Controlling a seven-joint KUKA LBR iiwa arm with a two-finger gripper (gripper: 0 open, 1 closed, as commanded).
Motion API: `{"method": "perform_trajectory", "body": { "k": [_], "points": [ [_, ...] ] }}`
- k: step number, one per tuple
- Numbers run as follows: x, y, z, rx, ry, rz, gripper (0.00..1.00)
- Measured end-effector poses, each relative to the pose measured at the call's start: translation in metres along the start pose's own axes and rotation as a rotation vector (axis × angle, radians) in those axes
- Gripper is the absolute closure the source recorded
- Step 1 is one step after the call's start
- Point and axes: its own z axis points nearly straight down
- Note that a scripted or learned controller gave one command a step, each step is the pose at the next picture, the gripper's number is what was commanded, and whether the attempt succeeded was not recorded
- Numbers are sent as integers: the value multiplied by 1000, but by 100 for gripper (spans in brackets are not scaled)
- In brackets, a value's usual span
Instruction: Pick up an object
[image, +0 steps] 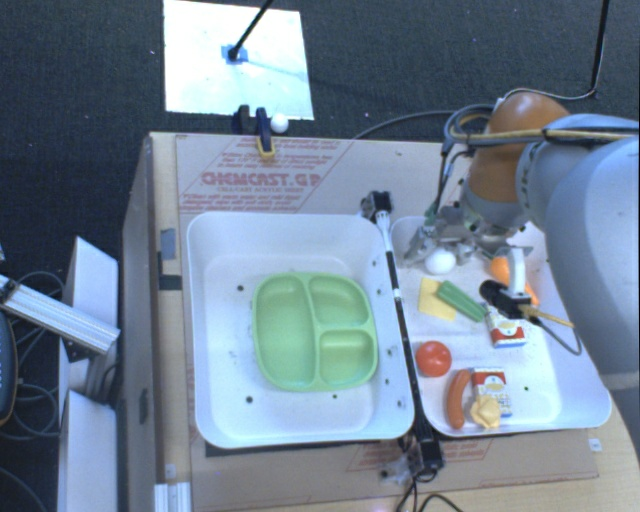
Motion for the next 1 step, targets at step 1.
{"method": "perform_trajectory", "body": {
  "k": [1],
  "points": [
    [0, 0, 0, 0, 0, 0, 0]
  ]
}}
